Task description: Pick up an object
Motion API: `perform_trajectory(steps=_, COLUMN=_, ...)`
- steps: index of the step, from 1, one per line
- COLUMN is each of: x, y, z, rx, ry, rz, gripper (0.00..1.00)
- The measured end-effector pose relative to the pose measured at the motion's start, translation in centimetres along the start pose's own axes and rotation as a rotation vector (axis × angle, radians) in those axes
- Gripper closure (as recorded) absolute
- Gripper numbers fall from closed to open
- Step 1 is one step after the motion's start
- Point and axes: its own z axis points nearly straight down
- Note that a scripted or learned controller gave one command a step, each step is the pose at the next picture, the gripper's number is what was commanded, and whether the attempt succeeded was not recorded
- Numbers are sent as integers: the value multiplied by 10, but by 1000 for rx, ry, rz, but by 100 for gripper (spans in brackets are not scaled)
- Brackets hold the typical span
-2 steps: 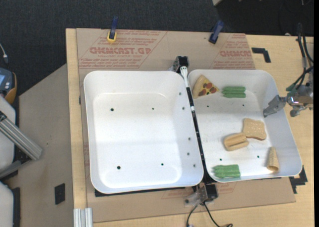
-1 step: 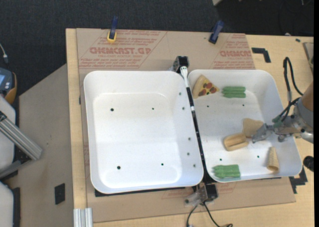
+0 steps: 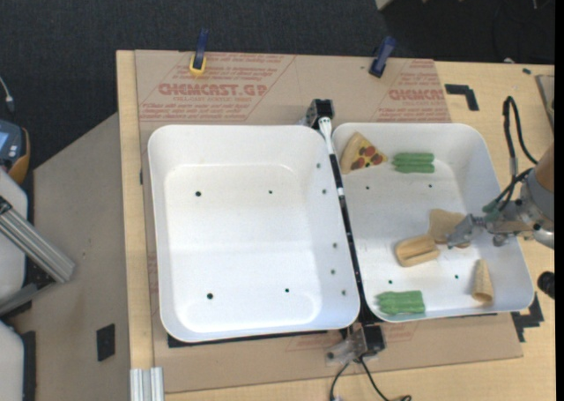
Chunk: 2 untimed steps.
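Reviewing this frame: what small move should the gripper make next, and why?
Probably a short descent onto the tan block. The gripper sits in the right bin just beside that block's right end, with another tan piece next to it, and nothing shows between its fingers.

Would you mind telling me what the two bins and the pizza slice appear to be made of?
The bins, left bin and right bin, look like thin moulded plastic, white and slightly glossy with rounded rims. The pizza slice seems a plastic toy, judging by its flat painted colours.
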Motion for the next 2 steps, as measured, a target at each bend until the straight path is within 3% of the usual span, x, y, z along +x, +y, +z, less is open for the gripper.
perform_trajectory(steps=2, x=0, y=0, z=0, rx=0, ry=0, rz=0, gripper=0)
